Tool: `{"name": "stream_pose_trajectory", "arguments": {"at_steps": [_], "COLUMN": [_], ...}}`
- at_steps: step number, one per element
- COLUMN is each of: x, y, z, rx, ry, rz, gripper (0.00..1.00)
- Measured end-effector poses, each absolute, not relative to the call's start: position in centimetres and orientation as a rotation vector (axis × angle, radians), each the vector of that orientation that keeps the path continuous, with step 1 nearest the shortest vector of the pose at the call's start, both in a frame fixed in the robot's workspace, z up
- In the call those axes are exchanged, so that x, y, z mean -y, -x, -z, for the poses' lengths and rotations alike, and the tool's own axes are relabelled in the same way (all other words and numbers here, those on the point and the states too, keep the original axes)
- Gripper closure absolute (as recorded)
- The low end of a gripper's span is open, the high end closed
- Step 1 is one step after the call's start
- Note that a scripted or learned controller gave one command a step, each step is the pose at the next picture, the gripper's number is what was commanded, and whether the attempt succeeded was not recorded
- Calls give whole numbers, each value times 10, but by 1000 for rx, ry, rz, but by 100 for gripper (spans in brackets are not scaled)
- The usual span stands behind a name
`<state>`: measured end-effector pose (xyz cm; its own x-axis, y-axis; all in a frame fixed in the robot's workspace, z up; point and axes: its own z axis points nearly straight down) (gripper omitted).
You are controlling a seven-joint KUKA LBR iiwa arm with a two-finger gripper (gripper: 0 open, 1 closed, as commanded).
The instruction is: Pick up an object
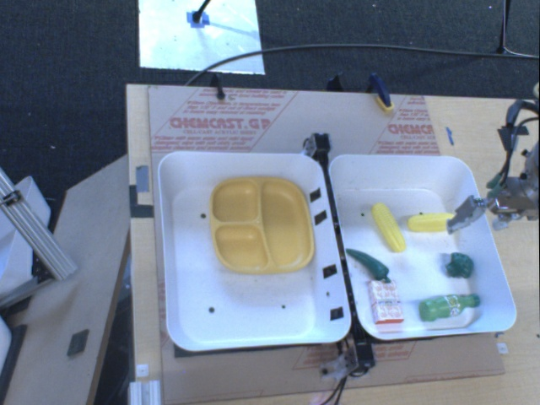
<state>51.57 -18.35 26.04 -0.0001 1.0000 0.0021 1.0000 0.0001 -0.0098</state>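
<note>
Currently approach step, nothing lifted | tool (pixel 467 215) at right bin's (pixel 485 251) right rim, finger spread cannot be told | nearest target: small yellow piece (pixel 430 222) just beside tool, corn cob (pixel 388 227) left of it | next, judged: lower over piece, close.

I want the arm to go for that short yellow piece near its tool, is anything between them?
Nothing visible does. The tool sits at the right end of the short yellow piece in the right bin. The corn cob lies on the piece's far side, out of the path.
</note>
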Motion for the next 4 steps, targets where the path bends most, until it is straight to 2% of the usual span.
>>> {"name": "stream_pose_trajectory", "arguments": {"at_steps": [1,3,4], "x": [183,192,190], "y": [-518,-515,-514], "z": [-266,-173,-110], "rx": [2227,2222,2221], "ry": [2218,2219,2219], "rz": [1,-1,-1], "gripper": [0,0,0]}}
